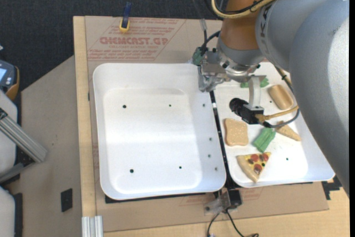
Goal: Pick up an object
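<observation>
The gripper hangs over the seam between the two bins, while the toy foods lie in the right bin.

We see the arm reaching in from the right, with the gripper low at the far end of the right bin's left wall, just beside the left bin; from this slant we cannot tell whether it is open or closed. In the right bin a toast slice lies near the left wall, a green block sits just to its right, a pizza slice lies nearer the front edge, a tan wedge sits right of the green block, and a bread roll lies farther back. A small green piece peeks out beside the wrist, perhaps another toy, though it is mostly hidden.
</observation>
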You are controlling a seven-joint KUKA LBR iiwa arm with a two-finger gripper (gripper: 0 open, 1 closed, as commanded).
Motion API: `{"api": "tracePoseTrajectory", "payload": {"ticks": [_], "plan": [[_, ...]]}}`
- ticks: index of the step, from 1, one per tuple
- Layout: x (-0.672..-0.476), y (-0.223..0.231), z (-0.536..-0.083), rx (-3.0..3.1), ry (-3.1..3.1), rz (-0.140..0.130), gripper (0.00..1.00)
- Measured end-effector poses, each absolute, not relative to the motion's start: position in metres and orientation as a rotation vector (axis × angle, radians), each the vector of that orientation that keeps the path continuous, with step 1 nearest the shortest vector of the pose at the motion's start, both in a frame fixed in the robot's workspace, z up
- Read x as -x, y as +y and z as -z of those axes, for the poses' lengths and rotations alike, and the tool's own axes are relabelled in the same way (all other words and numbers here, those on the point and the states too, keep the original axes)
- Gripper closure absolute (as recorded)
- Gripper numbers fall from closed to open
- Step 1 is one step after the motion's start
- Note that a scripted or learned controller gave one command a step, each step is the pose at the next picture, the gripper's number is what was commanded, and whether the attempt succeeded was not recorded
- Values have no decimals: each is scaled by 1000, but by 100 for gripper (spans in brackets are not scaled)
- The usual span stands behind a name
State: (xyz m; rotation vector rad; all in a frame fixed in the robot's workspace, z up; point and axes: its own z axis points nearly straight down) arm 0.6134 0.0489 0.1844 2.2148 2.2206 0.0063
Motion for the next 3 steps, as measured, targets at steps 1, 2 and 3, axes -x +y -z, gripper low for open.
{"api": "tracePoseTrajectory", "payload": {"ticks": [1, 2, 3], "plan": [[-651, 99, -100, -2218, 2228, 1, 100], [-666, 148, -84, -2216, 2226, -5, 100], [-611, 45, -191, -2230, 2209, 1, 100]]}}
